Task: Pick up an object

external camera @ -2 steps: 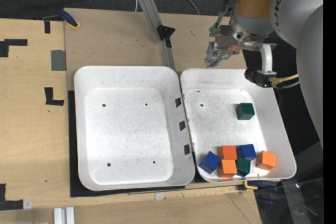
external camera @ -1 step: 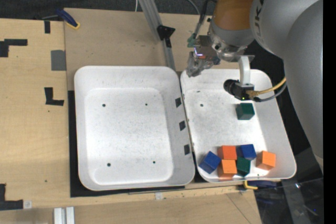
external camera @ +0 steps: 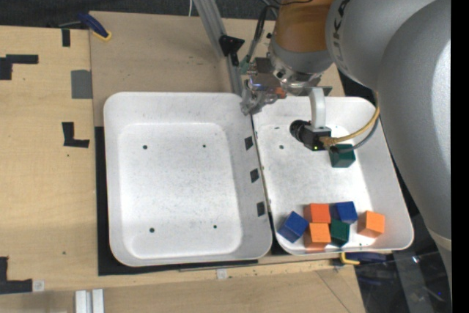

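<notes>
A robotics lab: taped plywood bench, white bins, coloured blocks.

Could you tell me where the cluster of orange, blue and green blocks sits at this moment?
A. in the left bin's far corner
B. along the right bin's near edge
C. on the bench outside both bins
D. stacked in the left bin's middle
B: the blocks lie grouped along the near edge of the right bin.
</notes>
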Controlling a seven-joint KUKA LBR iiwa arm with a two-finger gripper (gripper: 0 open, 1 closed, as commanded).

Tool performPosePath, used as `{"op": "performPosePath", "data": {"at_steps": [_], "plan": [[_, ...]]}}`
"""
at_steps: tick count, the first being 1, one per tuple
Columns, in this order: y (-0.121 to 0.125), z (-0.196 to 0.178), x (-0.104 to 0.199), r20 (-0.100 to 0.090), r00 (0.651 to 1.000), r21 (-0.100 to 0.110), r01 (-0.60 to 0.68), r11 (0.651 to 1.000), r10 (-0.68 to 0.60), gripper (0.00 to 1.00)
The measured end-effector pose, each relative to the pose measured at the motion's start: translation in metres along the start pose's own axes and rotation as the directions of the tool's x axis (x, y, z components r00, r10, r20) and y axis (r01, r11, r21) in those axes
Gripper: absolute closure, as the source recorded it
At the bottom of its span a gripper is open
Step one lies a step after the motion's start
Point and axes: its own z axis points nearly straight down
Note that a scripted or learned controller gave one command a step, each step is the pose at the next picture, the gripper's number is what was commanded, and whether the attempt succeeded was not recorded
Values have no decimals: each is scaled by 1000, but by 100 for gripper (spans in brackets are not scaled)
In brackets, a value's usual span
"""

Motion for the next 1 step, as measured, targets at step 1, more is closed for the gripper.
{"op": "performPosePath", "data": {"at_steps": [1], "plan": [[-18,-8,49,-1,1000,-1,2,1000,-2,100]]}}
